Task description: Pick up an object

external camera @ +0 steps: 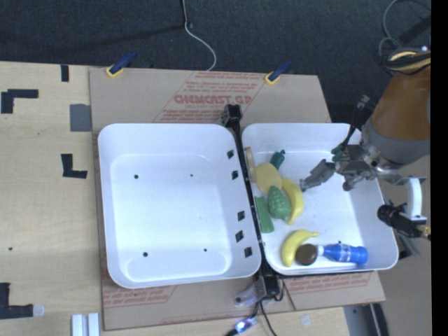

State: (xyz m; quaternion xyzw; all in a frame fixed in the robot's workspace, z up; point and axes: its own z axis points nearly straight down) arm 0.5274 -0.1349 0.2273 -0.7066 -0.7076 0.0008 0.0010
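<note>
The right bin [364, 208] holds several toy items. A yellow lemon-like piece [267, 176] lies by the divider, with a small dark green item [278, 159] behind it. A green bumpy piece [279, 203] rests against a yellow banana [295, 200], and a flat green piece [264, 215] lies to their left. At the front lie a second banana [296, 243], a brown ball [306, 255] and a blue-and-white tube [343, 254]. My gripper [326, 183] hangs over the bin's middle right, open, with nothing between its fingers, to the right of the pile.
The left bin [168, 201] is alongside, and a black clip-lined divider [241, 180] runs between the two. The arm's grey and orange body [406, 117] overhangs the right bin's far right rim. A cable [199, 40] trails behind the bins.
</note>
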